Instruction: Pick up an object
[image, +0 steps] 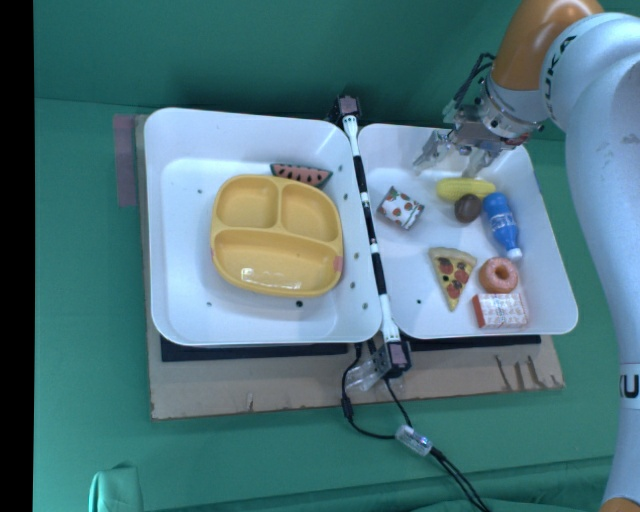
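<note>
My gripper (458, 150) hovers over the far part of the right bin (400, 310), fingers spread open with nothing between them. Just in front of it lies a yellow banana-like piece (465, 187), and a brown round item (467, 208) touches that piece's near side. To their right a blue bottle (503, 225) lies on its side. A red and white carton (400, 208) sits nearer the divider. Toward the bin's front are a pizza slice (452, 273), a donut (498, 274) and an orange box (500, 310).
The left bin (170, 300) holds a yellow divided plate (277, 235), with a watermelon slice (301, 175) behind it. A black and white rod (372, 240) runs between the bins. Cables (400, 430) trail off the front of the cardboard base.
</note>
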